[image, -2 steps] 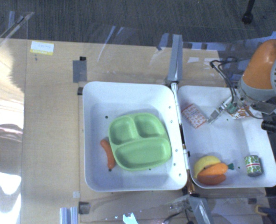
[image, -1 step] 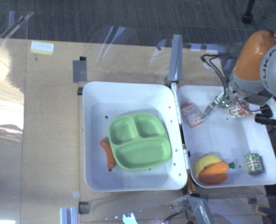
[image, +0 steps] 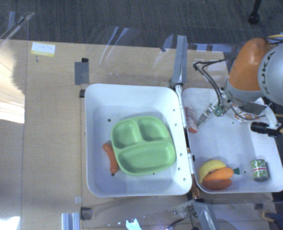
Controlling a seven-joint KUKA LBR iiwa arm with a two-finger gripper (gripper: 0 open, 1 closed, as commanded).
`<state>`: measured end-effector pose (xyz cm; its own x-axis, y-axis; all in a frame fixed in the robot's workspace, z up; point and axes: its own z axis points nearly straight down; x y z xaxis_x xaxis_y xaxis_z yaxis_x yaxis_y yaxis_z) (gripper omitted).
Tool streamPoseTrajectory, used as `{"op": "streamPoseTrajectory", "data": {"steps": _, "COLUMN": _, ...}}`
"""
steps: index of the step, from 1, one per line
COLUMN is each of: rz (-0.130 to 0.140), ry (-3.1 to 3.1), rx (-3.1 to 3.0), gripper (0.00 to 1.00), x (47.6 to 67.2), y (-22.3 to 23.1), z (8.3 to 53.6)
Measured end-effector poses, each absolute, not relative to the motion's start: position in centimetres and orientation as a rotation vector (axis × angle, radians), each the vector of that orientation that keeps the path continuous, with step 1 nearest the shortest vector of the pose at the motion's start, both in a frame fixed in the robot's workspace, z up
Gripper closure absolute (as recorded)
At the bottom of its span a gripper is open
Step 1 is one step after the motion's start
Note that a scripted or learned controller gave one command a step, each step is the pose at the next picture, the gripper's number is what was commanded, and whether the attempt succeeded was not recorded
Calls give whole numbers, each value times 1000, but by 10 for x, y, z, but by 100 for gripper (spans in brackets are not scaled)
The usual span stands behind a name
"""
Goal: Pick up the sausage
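An overhead view of a wooden desk (image: 45, 143) bearing two white bins. The left bin (image: 131, 95) holds one green divided plate (image: 143, 145); one orange-red sausage (image: 111, 158) lies just left of it, touching its rim, at lower centre. The right bin (image: 270, 152) holds one banana (image: 212, 166), one carrot (image: 219, 174) and one small can (image: 259, 169) along its lower edge.

The end effector (image: 206, 116) hangs over the right bin's upper left; its opening cannot be told. The sausage is well apart from it, in the other bin. Fingers closing there might strike the plate rim or slip off.
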<state>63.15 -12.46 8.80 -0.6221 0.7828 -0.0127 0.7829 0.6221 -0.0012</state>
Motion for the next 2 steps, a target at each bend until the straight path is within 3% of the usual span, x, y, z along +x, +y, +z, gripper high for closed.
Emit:
{"op": "streamPoseTrajectory", "data": {"steps": 1, "rz": 4, "ry": 2859, "rx": 1272, "gripper": 0, "x": 560, "y": -127, "z": 89}}
{"op": "streamPoseTrajectory", "data": {"steps": 2, "rz": 10, "ry": 2849, "rx": 1265, "gripper": 100, "x": 565, "y": -126, "z": 101}}
